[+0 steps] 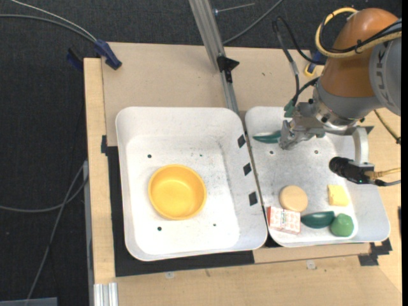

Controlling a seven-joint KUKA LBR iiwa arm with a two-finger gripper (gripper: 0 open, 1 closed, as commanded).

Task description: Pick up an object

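Note:
My gripper (287, 134) hangs over the back left part of the right bin (319, 164). A flat teal object (266, 137) lies right beside it on the left, touching or nearly touching the gripper's tip. Nearer the front of the same bin sit a tan round piece (294, 197), a yellow block (338, 194), a dark green oblong piece (317, 219), a lighter green lump (342, 225) and a red-and-white packet (283, 218).
The left bin (185, 129) holds a yellow bowl (177, 191). A metal pole (213, 37) slants down to the gap between the bins. The arm's orange band (357, 40) and cables stand over the right bin's back edge.

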